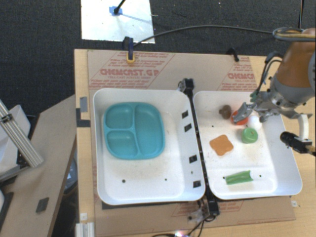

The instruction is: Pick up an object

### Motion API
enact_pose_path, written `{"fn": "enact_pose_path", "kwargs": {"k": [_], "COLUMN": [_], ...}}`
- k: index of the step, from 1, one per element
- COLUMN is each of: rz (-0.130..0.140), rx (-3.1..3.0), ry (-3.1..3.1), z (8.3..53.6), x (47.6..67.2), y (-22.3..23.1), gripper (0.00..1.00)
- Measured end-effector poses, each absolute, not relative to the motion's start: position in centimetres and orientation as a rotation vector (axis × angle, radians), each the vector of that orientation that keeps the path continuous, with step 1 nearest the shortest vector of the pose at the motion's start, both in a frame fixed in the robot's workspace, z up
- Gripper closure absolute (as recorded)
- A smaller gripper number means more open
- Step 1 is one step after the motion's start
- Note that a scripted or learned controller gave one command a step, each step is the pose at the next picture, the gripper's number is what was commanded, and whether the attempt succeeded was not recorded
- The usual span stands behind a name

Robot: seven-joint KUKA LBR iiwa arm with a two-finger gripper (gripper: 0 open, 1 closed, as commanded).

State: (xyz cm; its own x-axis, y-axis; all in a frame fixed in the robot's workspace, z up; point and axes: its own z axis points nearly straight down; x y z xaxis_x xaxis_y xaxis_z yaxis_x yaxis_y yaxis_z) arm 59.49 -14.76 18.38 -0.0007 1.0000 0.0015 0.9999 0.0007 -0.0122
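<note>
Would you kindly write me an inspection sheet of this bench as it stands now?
Surface: two white bins side by side on a board; left bin, right bin.
Job's things: in the right bin, an orange square, a green round piece, a green bar, a brown lump and a red piece by the gripper.
Clutter: a teal divided plate in the left bin.
Gripper: gripper low over the right bin's far side, next to the red piece; grasp cannot be judged.
Cables: a black cable arcs across the far edge of the board.
Surroundings: a white sheet on dark floor behind; a metal rail at left.
</note>
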Motion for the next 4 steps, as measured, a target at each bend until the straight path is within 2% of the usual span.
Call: {"fn": "enact_pose_path", "kwargs": {"k": [1, 3, 4], "rz": [0.0, -0.002, -0.004], "rx": [-2.218, -2.221, -2.222], "ry": [-2.226, -2.224, -2.225], "z": [19.2, 8.4, 9.6], "x": [59.8, 59.9, 60.0], "y": [-14.7, -14.7, -14.7], "gripper": [0.0, 0.0, 1.0]}}
